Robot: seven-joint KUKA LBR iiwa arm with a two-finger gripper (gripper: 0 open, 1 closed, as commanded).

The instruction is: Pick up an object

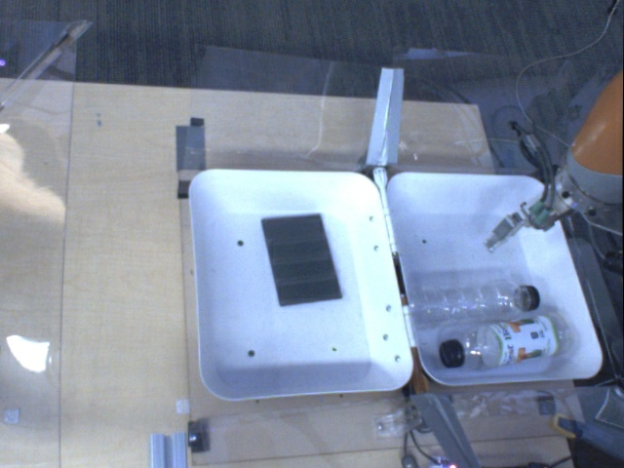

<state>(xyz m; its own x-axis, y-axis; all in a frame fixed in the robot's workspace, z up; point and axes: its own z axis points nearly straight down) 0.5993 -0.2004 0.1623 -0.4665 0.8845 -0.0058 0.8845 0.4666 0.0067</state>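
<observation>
- Two clear plastic bottles lie on their sides in the near part of the right bin (561, 261), side by side and touching or nearly so.
- The nearer bottle (502, 343) carries a white label with dark and orange print, and its black cap points toward the left bin.
- The farther bottle (473, 300) is bare and transparent, hard to make out against the white floor; its dark cap points to the right wall.
- The gripper (505, 230) hangs over the far half of the same bin, above and beyond both bottles, well apart from them and holding nothing.
- It is small and pale in this view, tilted down to the left; whether it is open or closed I cannot tell.
- The arm (600, 149) enters from the right, its orange band over the bin's far right corner.
- Between the gripper and the bare bottle the bin floor is open white surface.
- The labelled bottle lies close to the near wall, its cap end near the wall shared with the left bin (224, 359).
- The left bin holds one flat dark ribbed rectangle (301, 258), roughly central, with bare floor all round it.
- Both bins sit on a pale wooden bench (117, 261).
</observation>
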